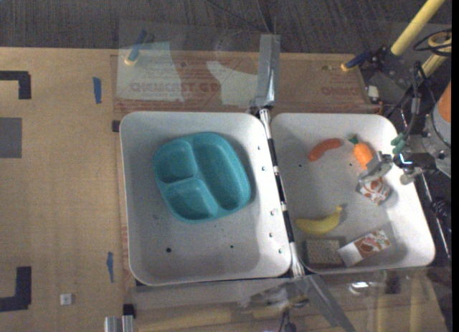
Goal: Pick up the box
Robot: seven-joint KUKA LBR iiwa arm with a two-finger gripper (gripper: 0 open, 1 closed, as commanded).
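Two white bins [136, 201] sit on the bench. I cannot tell the gripper's [384, 168] finger state; the small box [374, 191] lies just below them. Likely the reaching step; next, descend and close.

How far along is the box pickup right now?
Done: the arm's tool has reached into the right white bin and sits right by the small red-and-white carton box near the carrot toy. In hand: nothing visibly; the box appears to rest on the bin floor. Left: closing on it and lifting. A second red-and-white carton lies near the front edge, untouched.
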